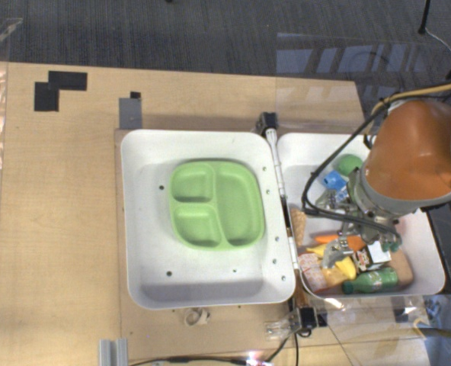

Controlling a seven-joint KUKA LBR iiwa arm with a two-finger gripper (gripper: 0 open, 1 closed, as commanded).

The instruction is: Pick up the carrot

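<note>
Camera view: two white bins (145,204) on the counter (58,227); one green divided plate (214,204) left, one carrot (326,239) right, under the tool (340,244), grip state unclear.

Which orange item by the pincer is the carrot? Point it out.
The carrot is the thin orange stick lying nearly level just left of the pincer. The orange band is part of the arm, broad and domed, well above the bin's clutter.

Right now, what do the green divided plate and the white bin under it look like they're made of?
Green divided plate: likely molded plastic, matte, with even colour and soft rounded compartment edges. Left white bin: probably plastic too, smooth and slightly glossy, with rounded corners and small holes; metal can't be ruled out.
</note>
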